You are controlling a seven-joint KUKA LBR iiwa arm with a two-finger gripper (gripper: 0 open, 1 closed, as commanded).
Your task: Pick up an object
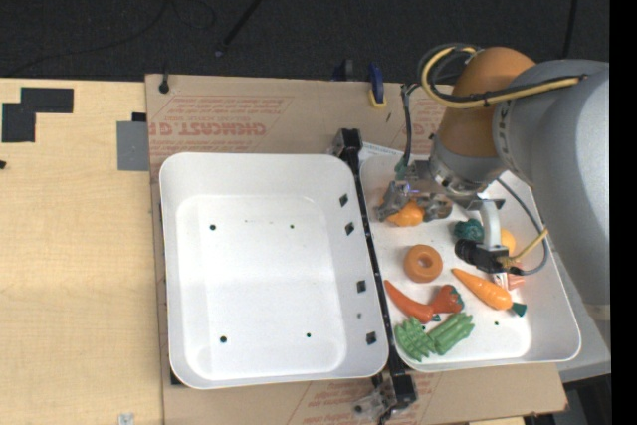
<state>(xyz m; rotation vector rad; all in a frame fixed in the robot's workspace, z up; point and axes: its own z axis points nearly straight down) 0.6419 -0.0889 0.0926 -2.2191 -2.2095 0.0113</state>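
The tool sits low in the right white plastic bin, its grip unreadable. A small orange-yellow toy lies directly beneath it; descend squarely before clenching.

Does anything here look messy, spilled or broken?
Nothing stands out. The toy carrot, red pepper, green piece and orange ring all lie loose inside the right bin, none spilled over its rim.

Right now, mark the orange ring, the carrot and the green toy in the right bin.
orange ring (pixel 424 263), camera view, on its right rim.
carrot (pixel 482 288), camera view, mid-body.
green toy (pixel 435 334), camera view, centre of the ridged cluster.
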